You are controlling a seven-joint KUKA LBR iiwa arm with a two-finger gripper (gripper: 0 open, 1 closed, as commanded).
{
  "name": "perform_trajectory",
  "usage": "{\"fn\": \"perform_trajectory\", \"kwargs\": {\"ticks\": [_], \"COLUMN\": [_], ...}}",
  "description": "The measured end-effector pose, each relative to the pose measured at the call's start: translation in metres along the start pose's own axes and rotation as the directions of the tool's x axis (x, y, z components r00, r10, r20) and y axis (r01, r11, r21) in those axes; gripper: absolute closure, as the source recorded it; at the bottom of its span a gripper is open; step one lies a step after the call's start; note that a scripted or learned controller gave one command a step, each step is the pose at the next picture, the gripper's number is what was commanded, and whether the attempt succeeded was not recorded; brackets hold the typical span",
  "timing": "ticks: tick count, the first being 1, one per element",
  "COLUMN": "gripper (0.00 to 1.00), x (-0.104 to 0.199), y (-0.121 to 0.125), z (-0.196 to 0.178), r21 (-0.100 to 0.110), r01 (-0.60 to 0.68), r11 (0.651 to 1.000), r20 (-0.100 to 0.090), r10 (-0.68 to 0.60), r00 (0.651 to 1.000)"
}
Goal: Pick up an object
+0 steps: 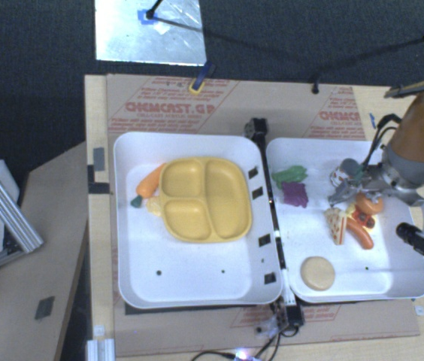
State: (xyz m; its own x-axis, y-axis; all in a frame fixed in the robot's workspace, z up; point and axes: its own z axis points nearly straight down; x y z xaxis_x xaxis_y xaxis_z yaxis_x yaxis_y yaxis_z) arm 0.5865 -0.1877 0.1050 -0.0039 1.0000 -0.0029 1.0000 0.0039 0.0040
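Your claw sits low in the right bin, just above and left of the hot dog; you cannot tell its opening. The hot dog's long axis runs diagonally, upper-left to lower-right, touching the sandwich wedge.

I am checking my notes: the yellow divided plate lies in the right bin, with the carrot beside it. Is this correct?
Not quite. The camera view shows the yellow divided plate in the left bin, not the right one. The rest holds: the carrot lies beside the plate, at its left edge.
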Motion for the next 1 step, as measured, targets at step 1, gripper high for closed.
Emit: {"fn": "perform_trajectory", "kwargs": {"ticks": [1], "gripper": [0.00], "x": [-0.0012], "y": [0.0036], "z": [-0.0001], "r21": [-0.011], "r01": [-0.001], "r11": [1.000], "r20": [0.002], "r10": [0.001], "r00": [1.000]}}
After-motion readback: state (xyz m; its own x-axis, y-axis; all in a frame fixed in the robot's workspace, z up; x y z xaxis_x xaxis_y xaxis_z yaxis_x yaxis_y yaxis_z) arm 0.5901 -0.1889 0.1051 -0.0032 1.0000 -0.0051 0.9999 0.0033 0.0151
